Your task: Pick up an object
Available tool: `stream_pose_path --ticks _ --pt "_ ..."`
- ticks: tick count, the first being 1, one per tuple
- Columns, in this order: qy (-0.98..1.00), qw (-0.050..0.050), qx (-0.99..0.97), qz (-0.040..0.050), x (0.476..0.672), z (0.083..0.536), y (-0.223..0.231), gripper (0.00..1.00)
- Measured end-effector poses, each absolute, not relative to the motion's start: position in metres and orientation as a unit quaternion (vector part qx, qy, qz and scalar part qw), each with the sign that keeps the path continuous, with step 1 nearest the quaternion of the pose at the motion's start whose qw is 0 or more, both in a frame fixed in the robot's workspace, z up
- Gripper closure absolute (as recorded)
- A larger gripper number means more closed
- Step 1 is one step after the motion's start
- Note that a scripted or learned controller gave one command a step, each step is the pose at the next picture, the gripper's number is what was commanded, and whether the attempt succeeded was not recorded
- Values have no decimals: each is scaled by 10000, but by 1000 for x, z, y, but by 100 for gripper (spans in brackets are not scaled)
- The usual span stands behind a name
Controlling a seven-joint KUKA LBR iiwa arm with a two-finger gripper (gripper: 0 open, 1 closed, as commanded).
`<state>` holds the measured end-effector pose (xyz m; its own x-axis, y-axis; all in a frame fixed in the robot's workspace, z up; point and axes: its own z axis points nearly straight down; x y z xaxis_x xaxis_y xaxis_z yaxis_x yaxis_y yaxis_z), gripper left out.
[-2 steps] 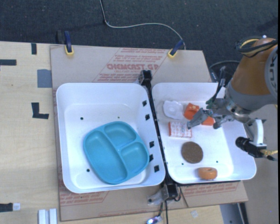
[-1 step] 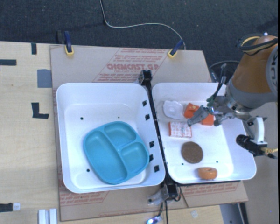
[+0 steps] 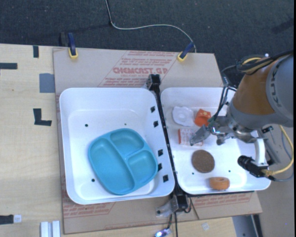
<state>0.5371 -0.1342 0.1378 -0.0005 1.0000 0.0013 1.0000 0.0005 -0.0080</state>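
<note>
The right bin [image 3: 237, 154] holds several small things: a clear plastic piece [image 3: 182, 115], an orange block [image 3: 203, 117], a red-and-white packet [image 3: 184, 136], a brown round disc [image 3: 203, 161] and an orange-brown bun-shaped item [image 3: 219, 182]. My gripper [image 3: 209, 138] hangs over the middle of this bin, just above the disc and right of the packet. It is open, with one finger [image 3: 197, 137] near the packet's edge and nothing between the two.
The left bin [image 3: 74, 107] carries a blue divided plate [image 3: 122, 160]. A black divider [image 3: 160, 127] runs between the bins. The grey arm with its orange band [image 3: 254, 95] reaches in from the right, over the right bin's far corner.
</note>
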Motion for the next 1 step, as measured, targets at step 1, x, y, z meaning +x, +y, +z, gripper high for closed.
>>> stream_pose_path --ticks 1 --pt "-7075 3 -7067 9 537 85 -133 0"
